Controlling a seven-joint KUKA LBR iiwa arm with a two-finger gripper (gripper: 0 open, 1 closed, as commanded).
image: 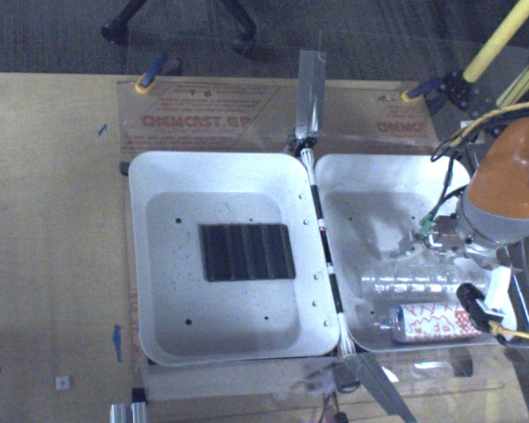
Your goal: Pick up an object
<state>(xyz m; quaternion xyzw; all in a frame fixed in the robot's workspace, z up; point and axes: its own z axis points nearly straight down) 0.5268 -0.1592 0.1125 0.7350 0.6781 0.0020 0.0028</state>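
Note:
A dark ribbed rectangular pad (247,252) lies flat in the middle of the left bin (159,192). In the right bin (361,179) a clear plastic bottle (414,284) lies on its side. Just in front of it, near the bin's front wall, lies a red-and-white patterned tube (434,322). The arm, with its orange band (504,188), reaches in over the right bin's right side. My gripper (426,233) hangs low over the bin floor, just behind the clear bottle and apart from the pad.
A metal divider post (309,104) stands behind the seam between the bins. Cables and a black-and-yellow fitting (476,305) hang by the right bin's right edge. Clamps (150,73) hold the board at the back.

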